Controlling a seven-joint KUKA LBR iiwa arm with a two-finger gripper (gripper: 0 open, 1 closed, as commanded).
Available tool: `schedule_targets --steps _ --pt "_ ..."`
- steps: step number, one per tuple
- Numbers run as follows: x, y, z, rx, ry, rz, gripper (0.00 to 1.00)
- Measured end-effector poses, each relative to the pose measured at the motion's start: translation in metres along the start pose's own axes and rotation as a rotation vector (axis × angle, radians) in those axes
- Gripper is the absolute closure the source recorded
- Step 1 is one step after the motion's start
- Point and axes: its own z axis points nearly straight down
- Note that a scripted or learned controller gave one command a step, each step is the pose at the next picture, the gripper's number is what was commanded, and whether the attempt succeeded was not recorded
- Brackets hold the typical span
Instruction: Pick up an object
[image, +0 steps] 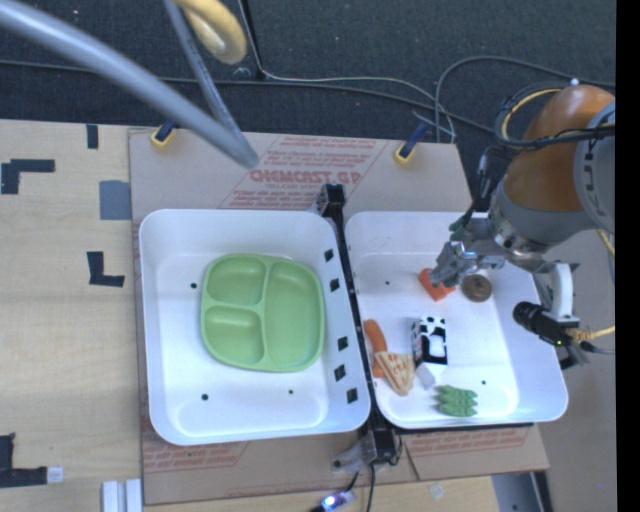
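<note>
The claw (452, 268) sits low in the right bin (395, 232), at the orange block (436, 286), which touches its tip; whether it is released or clenched I cannot tell; a brown round piece (478, 288) lies just right of the block; below the block lie a black-and-white item (431, 340), a carrot (377, 338), a waffle-patterned wedge (397, 372) and a green piece (457, 402); the left bin (165, 300) holds 1 green divided plate (264, 311).

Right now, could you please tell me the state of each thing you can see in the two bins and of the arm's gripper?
Green sectioned plastic plate: flat, upright, in the left white bin.
Orange block: in the right white bin, at the gripper; grasp unclear.
Brown round piece: lying beside the block.
Orange carrot toy: lying near the divider.
Green leafy toy: lying near the front wall.
</note>
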Motion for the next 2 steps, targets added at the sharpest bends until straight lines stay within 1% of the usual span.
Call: schedule_targets --steps 1,2 --pt "0.000 0.001 -0.043 0.000 0.000 0.000 1.00" --pt "0.053 -0.016 -0.046 0.005 0.002 -0.004 1.00"
